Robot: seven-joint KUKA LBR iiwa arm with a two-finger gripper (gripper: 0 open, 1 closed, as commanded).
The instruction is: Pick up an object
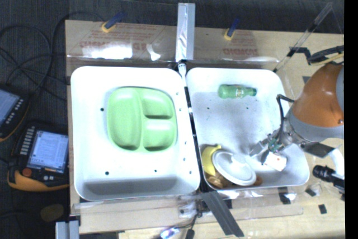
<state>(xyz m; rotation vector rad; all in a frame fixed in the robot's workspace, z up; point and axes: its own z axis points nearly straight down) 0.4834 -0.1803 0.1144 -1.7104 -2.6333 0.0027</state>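
Wooden bench on dark carpet, two white bins side by side. Far left of the gripper, the left bin [84, 120] holds a green divided tray [142, 118], well apart from the action. In the right bin [246, 115], just left of the gripper, sit a yellow cup [209, 157] and a white bowl [235, 168], touching; a green bottle [237, 91] lies up and left, apart. The gripper [272, 148] is low at the front right corner, beside a small white block [275, 162]. We can't tell its finger opening. We judge this as the grasp attempt; next we need a confirmed close, then a straight lift.
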